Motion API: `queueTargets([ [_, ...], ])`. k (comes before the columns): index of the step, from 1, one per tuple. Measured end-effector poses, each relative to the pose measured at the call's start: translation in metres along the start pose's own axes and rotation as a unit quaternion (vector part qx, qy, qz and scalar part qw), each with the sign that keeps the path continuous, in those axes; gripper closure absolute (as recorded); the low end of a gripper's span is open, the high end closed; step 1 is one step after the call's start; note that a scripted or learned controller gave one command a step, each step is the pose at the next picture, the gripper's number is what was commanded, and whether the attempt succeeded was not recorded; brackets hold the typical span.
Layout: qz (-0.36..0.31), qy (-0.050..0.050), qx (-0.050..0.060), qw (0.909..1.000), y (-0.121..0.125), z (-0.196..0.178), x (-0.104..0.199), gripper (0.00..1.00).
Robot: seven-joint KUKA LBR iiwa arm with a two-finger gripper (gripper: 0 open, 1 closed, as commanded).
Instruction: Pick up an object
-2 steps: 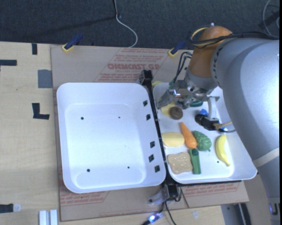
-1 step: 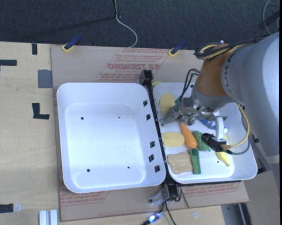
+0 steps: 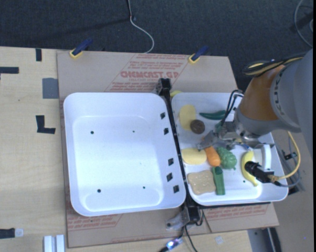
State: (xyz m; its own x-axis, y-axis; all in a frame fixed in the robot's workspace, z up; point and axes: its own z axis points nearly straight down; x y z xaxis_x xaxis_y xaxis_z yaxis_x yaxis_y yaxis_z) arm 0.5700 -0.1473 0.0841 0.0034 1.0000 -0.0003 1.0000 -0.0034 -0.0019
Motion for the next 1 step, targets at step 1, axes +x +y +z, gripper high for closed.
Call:
queueTargets([
  [1,-0.002,-0.001,0.0,1.0,0.0016,-0.0103,0.0027,1.0],
])
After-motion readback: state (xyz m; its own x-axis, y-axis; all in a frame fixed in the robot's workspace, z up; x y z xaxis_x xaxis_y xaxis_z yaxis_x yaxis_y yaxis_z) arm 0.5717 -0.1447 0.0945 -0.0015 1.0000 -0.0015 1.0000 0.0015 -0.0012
